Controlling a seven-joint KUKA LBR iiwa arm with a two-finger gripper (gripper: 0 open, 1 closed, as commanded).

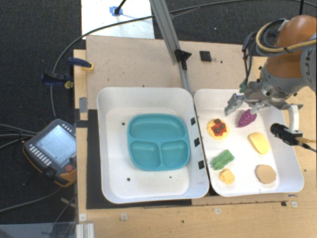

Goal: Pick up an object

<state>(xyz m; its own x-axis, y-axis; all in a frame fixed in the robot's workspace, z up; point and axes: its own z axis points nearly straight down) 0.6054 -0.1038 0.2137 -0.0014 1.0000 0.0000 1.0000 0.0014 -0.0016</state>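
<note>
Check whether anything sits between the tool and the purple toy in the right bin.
Nothing visible does. The tool hangs right over the purple toy, with bare bin floor around it; the pizza toy and yellow wedge lie apart.

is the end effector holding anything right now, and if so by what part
Nothing is visibly held. The end effector hangs over the right white bin, right beside the purple toy food piece, which lies on the bin floor.
</note>
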